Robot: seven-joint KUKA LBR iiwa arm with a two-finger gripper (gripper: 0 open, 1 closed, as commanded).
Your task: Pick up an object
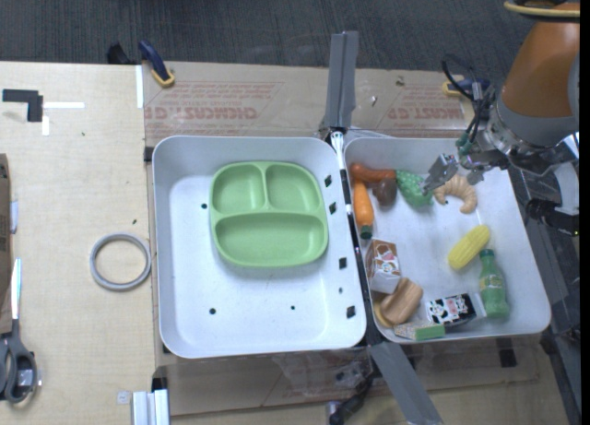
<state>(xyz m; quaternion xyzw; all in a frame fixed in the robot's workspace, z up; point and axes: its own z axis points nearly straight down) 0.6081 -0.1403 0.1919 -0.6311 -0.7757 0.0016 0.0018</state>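
Croissant (459, 193) lies touching the hand (449, 172), whose state I cannot tell; crowding by the broccoli (413, 187) risks a missed grasp.

I see my arm (544, 64) reaching in from the right, wrist angled down-left, gripper (444, 170) fingers spread apart.

tape ring (121, 260) on bench left of bins; scissors (17, 363) at bench's left edge.
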